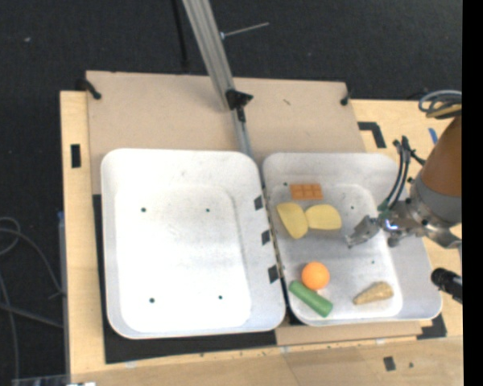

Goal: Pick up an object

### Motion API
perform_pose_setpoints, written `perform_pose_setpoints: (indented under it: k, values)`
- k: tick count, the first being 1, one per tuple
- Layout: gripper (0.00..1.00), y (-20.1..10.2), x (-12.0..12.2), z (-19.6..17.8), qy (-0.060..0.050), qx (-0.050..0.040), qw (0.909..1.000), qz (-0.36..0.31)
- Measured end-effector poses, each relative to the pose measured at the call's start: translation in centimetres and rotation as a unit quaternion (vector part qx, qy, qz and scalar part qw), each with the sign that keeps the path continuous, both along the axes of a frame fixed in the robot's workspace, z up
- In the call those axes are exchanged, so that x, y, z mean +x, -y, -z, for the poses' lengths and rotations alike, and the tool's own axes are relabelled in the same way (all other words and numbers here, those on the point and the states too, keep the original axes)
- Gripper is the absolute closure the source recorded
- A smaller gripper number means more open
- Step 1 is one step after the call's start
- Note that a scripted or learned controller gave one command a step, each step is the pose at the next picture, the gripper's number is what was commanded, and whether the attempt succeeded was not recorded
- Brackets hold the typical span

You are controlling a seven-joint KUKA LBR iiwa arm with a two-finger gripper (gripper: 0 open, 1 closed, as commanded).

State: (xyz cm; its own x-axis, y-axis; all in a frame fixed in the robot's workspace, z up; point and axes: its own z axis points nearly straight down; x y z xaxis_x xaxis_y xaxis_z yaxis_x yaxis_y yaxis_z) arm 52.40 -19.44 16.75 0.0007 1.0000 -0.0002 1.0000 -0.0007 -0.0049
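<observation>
a pale wooden bench (76,240) on dark carpet (32,30); grey cables (8,252) trail at left.

No text, label, brand, number or sign could be read anywhere in the view; nothing legible stood on the bins, the bench or the objects near the gripper.
</observation>
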Motion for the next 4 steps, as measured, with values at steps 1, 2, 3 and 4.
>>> perform_pose_setpoints:
  k: [1, 2, 3, 4]
  values:
    - [0.00, 0.2, 0.9, 5.6, 0.001, -0.0003, 1.0000, 0.001]
    - [1.00, 0.3, 1.1, 4.1, 0.006, -0.0012, 1.0000, 0.005]
    - [1.00, 0.7, 0.8, -0.4, 0.006, -0.0013, 1.0000, 0.005]
    - [1.00, 1.5, 0.5, -5.1, 0.006, -0.0017, 1.0000, 0.005]
